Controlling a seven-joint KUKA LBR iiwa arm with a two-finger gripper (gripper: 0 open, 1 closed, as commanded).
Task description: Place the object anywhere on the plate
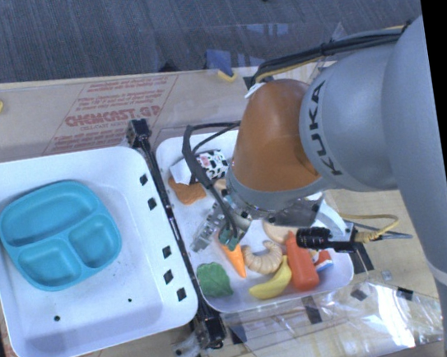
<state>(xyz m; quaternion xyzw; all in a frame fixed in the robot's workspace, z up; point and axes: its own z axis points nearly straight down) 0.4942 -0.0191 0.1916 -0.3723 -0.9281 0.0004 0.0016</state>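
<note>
On my far left the left bin (29,327) holds the blue divided plate (59,233), lying flat toward the bin's upper left with its three compartments bare. The bin floor below and to the right of the plate shows only a few dark specks.

Moving right, a row of black clips (162,224) runs down the seam where the two bins meet. Past it, the right bin (171,152) is crowded. Near its lower left corner I see a green broccoli piece (214,279). Just right of that is an orange carrot (235,261), lying with its green top up toward the gripper. Above them, by the bin's upper wall, sits an orange-brown wedge (188,191) and a small black-and-white spotted toy (216,165).

The gripper (223,230) hangs over the middle of this bin, its tip right at the carrot's green end. I cannot tell how the claw is set.

Further right lie a pale shrimp (265,257), a yellow banana (272,282) along the bin's lower edge, and a red piece (301,263) touching the banana. The grey arm with its orange band (273,145) covers the bin's right side.
</note>
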